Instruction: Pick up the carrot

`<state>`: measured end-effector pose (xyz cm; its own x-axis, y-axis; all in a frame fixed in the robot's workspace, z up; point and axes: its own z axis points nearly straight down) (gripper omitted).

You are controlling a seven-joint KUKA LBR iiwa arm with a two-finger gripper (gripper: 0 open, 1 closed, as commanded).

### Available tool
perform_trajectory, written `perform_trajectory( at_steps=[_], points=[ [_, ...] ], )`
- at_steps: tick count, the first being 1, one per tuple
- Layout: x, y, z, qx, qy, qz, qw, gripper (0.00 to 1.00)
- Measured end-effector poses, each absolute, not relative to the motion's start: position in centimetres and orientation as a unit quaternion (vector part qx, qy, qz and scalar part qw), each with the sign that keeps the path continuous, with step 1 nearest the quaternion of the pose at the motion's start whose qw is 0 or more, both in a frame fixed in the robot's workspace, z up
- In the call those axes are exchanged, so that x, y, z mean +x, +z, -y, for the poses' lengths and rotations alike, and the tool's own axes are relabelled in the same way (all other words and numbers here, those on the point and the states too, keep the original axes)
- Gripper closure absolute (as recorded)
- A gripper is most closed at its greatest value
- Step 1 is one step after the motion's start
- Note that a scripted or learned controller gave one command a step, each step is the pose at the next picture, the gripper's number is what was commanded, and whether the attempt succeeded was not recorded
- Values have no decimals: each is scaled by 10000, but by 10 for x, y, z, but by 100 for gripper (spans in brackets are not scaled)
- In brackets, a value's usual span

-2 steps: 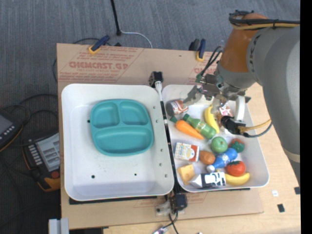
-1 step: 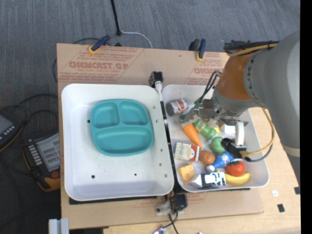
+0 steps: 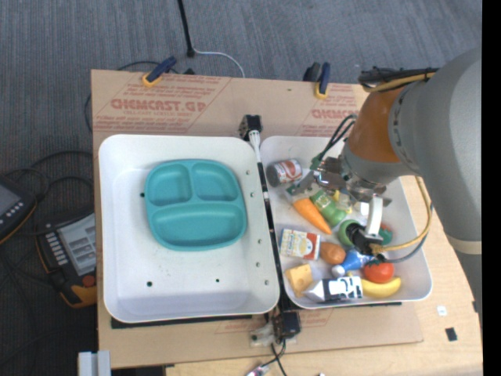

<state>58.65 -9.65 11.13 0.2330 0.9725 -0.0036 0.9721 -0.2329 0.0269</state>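
Reaching in from the bench's right edge, the arm (image 3: 438, 124) hangs over the right bin (image 3: 419, 284), orange band above the wrist, with the gripper (image 3: 356, 202) low over the bin's middle. Approach step in hand, by my reading; nothing lifted yet.

Left bin (image 3: 117, 288): teal divided plate (image 3: 196, 204) near its centre, otherwise not involved.

Right bin: cluttered with toy food. Carrot (image 3: 311, 215) lies on a slant toward the bin's left wall, orange body pointing to the near-left, green top (image 3: 329, 202) just beside the gripper. Small can (image 3: 283, 171) toward the far-left corner. Small carton (image 3: 299, 244) just nearside of the carrot. Tomato (image 3: 379, 272) and banana (image 3: 381, 287) at the near-right corner.

Whether the gripper is spread or pinched: cannot tell, wrist hardware and cables cover it. Carrot is not seen clamped.

Next move, as judged: shift toward the left wall so the grasp centres on the orange body, align across its narrow width, descend, close. Risk: crowding neighbours, carton especially.
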Motion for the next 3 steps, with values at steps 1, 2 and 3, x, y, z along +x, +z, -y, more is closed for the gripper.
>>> perform_trajectory(
  at_steps=[1, 2, 3],
  points=[
    [583, 110, 97, 8055, 99, -5923, 143, 0],
    [582, 121, 101, 8065, 65, -5910, 139, 100],
    [581, 121, 100, 8065, 61, -5911, 128, 0]
  ],
)
